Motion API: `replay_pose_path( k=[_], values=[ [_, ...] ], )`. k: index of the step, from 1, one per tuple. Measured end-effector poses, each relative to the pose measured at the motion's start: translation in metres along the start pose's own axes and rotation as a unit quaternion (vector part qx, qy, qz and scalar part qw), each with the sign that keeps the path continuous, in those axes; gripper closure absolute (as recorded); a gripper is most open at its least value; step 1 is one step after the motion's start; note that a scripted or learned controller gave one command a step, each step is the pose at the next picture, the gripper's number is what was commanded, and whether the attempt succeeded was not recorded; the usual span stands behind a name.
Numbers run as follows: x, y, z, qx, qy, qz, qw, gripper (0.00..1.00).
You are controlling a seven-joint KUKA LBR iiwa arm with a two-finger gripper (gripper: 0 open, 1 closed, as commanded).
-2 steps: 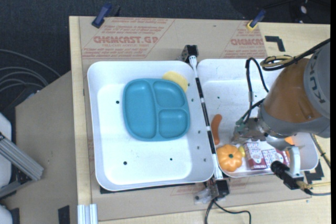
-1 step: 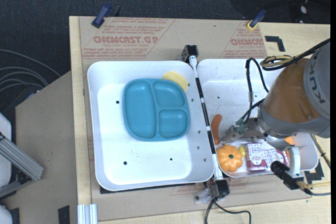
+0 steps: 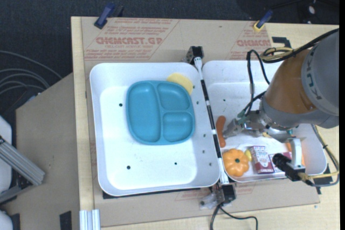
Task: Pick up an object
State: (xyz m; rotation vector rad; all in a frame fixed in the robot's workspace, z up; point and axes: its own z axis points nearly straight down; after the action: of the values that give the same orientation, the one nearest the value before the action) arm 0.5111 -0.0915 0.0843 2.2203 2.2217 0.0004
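Observation:
My gripper (image 3: 237, 126) hangs low in the right bin (image 3: 232, 75), at the end of the grey and orange arm that comes in from the right. Just left of it, an orange sausage-shaped piece (image 3: 221, 131) lies along the bin's left wall. Near the bin's front edge, below the gripper, sit a small orange pumpkin (image 3: 236, 162) and a red packet (image 3: 261, 160). An orange stick-like piece (image 3: 296, 151) lies to the right, partly under the arm. I see nothing held in the gripper.
The left bin (image 3: 108, 132) holds a blue divided plate (image 3: 160, 112) with a yellow object (image 3: 181, 82) behind its far right corner. A black cable (image 3: 253, 78) loops over the right bin's back. Clamps sit on the divider between the bins.

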Motion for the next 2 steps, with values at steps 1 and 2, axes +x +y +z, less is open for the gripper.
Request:
replay_pose_path(
  k=[1, 2],
  values=[
    [-0.0065, -0.0325, 0.0, 0.001, 0.001, 0.001, 1.0, 0.0],
    [-0.0063, -0.0321, -0.0098, 0.0, 0.0, 0.001, 1.0, 1.0]
  ],
)
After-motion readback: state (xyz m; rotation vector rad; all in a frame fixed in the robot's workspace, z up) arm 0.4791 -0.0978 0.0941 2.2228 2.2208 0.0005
